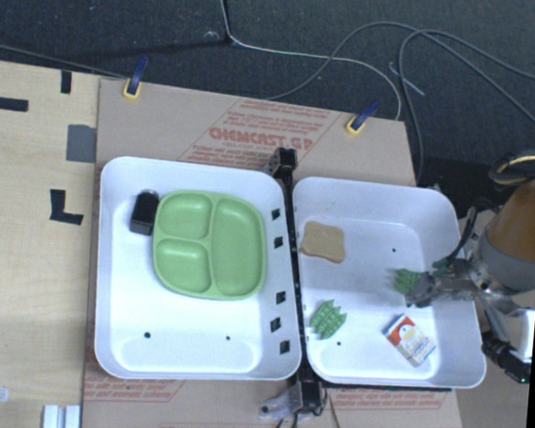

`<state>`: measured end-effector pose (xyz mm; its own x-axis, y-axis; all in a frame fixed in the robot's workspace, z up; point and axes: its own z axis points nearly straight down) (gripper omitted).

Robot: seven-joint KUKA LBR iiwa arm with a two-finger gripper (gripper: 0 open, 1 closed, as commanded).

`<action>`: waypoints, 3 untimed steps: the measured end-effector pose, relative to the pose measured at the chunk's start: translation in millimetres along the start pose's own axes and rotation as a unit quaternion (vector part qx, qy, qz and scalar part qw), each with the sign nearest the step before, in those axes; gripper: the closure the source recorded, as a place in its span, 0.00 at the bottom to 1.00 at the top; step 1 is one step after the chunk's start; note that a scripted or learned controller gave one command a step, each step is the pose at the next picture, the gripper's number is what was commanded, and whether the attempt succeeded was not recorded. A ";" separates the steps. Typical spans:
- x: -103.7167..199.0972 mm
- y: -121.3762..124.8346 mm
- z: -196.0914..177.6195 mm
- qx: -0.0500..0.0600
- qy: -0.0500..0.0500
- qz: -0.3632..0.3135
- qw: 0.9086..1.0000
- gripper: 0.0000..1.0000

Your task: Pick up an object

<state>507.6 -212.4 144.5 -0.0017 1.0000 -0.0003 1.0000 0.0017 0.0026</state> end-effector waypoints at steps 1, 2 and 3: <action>-7.1 -0.1 -45.2 0.000 -0.001 0.000 1.000 1.00; -7.1 1.5 -98.4 -0.001 -0.001 0.000 1.000 1.00; 43.0 13.5 -87.8 0.002 0.001 -0.002 1.000 1.00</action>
<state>520.8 -169.4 232.3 -0.0057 1.0000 0.0007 1.0000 0.0057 -0.0005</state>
